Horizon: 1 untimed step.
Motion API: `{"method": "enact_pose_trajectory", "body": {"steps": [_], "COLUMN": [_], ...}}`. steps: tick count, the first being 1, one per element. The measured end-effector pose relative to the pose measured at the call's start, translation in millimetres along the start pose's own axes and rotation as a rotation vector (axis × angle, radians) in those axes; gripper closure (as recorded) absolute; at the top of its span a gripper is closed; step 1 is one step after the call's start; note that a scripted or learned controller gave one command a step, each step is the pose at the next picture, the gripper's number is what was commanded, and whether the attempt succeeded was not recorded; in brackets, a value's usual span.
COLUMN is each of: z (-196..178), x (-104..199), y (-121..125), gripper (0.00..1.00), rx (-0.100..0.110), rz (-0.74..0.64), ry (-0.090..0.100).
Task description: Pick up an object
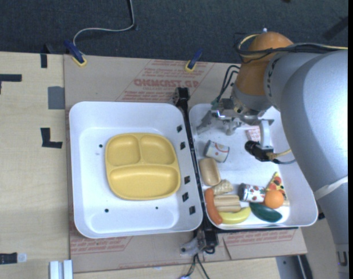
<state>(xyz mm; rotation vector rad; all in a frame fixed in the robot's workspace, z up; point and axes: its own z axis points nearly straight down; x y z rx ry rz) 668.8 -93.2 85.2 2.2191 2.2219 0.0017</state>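
Nearest us, toy food crowds the right bin's [304, 214] six o'clock edge: banana [234, 216], orange [274, 199], hot dog [211, 205]. At twelve o'clock in that bin we see the gripper [223, 122] low over the floor; whether it is grasping anything we cannot tell. At nine o'clock, the left bin [83, 173] holds a yellow divided plate [143, 165].

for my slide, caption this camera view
KUKA arm's gripper over the right bin of toy food; yellow divided plate in the left bin.

We see a yellow divided plate [143, 165] lying in the left white bin [83, 173], two yellow-blue clamps [76, 53] holding the cardboard sheet [159, 83] on the desk [19, 173].
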Motion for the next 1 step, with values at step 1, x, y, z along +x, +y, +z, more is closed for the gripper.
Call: {"method": "enact_pose_trajectory", "body": {"steps": [1], "z": [-10.4], "x": [0.1], "y": [0.3], "gripper": [1.00], "rx": [-0.001], "rz": [-0.001], "ry": [0.000]}}
